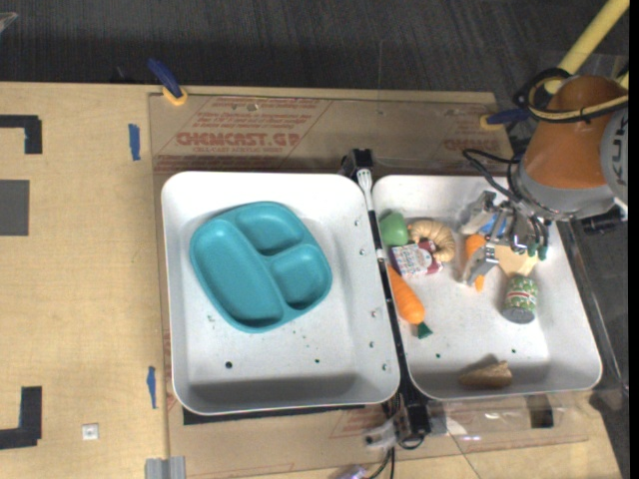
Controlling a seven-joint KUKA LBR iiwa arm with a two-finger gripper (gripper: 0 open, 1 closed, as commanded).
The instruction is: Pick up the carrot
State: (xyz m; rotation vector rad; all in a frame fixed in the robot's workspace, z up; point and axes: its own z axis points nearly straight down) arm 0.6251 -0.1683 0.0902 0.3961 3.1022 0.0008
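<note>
Orange and tapered, the carrot (405, 296) lies in the right bin (559, 367), tight against the divider (384, 277) between the two bins, its green tip pointing toward the near rim. Just behind the carrot sit a green round piece (393, 229), a small printed packet (411, 258) and a tan pastry ring (432, 236). The gripper (486, 255) hangs over the bin well right of the carrot; its closure cannot be judged. The left bin (200, 367) holds a teal divided plate (261, 263).
</note>
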